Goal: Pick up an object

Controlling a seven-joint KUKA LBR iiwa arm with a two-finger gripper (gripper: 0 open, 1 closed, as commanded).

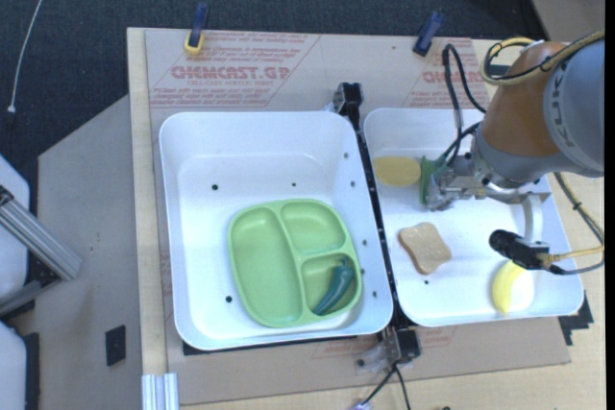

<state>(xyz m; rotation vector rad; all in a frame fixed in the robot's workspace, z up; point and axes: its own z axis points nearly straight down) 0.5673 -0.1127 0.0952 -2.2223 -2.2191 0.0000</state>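
My gripper hangs low over the back left part of the right bin, pointing left. A flat yellow round piece lies just left of it, near the bin's left wall. A slice of toast lies in front of the gripper, toward the bin's middle. A yellow lemon-like piece rests near the front right. A small green shape shows at the gripper's tip; whether it is a separate thing I cannot tell.
The left bin holds a green divided plate with a dark green pepper in its front right compartment. A ridge with black clips joins the two bins. The arm's grey and orange body covers the right bin's back right.
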